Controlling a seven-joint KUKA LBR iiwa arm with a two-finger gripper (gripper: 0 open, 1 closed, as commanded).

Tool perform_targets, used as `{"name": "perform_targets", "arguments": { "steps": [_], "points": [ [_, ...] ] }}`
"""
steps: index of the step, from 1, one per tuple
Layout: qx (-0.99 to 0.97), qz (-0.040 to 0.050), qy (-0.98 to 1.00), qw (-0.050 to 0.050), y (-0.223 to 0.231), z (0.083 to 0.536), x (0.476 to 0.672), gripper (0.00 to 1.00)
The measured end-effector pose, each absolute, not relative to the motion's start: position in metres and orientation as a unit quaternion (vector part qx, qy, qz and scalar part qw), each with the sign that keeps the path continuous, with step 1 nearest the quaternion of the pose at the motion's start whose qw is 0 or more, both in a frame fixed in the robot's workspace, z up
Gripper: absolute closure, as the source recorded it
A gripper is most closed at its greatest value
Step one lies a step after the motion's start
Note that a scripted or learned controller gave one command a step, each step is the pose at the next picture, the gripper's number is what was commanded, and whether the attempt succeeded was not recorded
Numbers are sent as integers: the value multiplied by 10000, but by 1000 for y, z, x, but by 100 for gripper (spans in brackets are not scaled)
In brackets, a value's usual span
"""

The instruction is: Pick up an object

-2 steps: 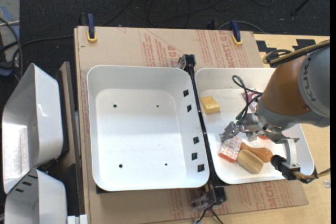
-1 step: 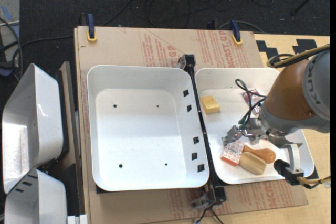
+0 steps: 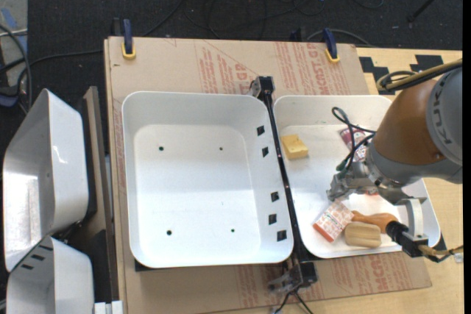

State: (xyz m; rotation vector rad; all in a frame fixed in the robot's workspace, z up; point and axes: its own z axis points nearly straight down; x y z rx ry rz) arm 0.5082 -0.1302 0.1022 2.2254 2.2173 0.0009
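Nearest, along the front wall of the right bin: a tan block, lying against an orange piece, with a red-and-white packet just beside them on the left. All three lying flat on the bin floor, bunched close together.

A little further in, just above that cluster: the hand, lowered into the right bin at the end of the grey-and-orange arm. Cannot tell how wide or narrow it stands, being seen from above and partly under the wrist. Nothing seen held in it. Appears to sit close over the far edge of the packet, though cannot tell whether touching or just apart.

Further still: a yellow block, alone and well apart from the hand, near the divide between the bins. Beyond the wrist, a small pink-and-red packet near a loop of black cable.

To the left, the left bin. At the far edge of the desk, two yellow clamps.

Judged as the reach-and-descend step, with no grasp yet made. Next move likely calls for settling squarely over one item, probably the packet as the closest, closing on it, then lifting straight up. Risk: crowded neighbours nudged aside, or a flat packet slipping out.
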Motion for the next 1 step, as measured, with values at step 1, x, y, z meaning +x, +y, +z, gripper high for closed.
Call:
{"name": "perform_targets", "arguments": {
  "steps": [1],
  "points": [
    [7084,1,7058,-2,-130,102,508,0]
  ]
}}
